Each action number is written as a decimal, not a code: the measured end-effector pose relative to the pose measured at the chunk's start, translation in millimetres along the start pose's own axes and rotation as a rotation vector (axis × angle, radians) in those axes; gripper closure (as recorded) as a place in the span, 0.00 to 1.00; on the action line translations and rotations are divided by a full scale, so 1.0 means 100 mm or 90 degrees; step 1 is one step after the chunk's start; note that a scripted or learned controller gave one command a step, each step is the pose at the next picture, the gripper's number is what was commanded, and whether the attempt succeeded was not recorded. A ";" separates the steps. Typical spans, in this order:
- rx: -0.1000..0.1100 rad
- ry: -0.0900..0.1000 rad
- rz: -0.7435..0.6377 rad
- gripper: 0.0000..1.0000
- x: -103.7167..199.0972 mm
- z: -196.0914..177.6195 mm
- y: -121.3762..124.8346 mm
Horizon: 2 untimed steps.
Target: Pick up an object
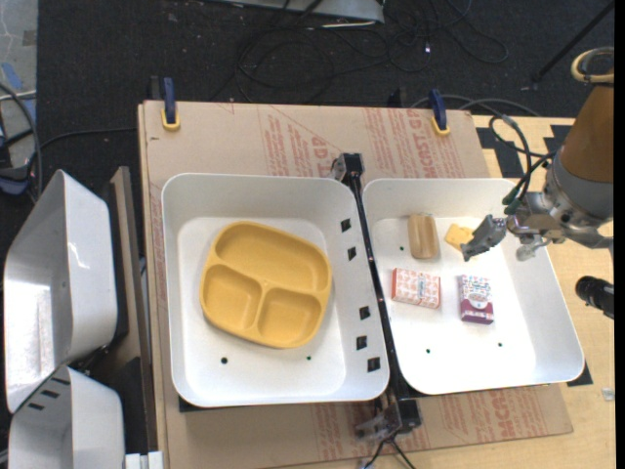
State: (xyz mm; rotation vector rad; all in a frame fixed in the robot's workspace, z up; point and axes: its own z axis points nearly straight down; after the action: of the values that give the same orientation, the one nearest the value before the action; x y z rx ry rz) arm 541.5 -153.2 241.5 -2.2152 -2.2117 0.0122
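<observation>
The gripper (485, 235) is hovering over the right bin (547, 360), its fingers looking apart and holding nothing, just beside the yellow block (456, 234), probably lining up a pick there.

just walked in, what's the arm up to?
The arm's tool hangs over the right bin, next to a small yellow block, with nothing seen in its grip. A tan block and two small cartons lie nearby. The left bin holds a yellow divided tray.
</observation>
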 end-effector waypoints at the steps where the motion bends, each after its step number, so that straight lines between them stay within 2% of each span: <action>1: -0.007 -0.001 -0.002 0.00 0.00 -0.06 0.02; 2: -0.004 -0.001 0.000 0.00 -0.06 0.42 0.03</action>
State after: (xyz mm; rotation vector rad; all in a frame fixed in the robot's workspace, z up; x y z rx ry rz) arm 543.6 -159.0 199.8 -2.2194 -2.2149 0.0071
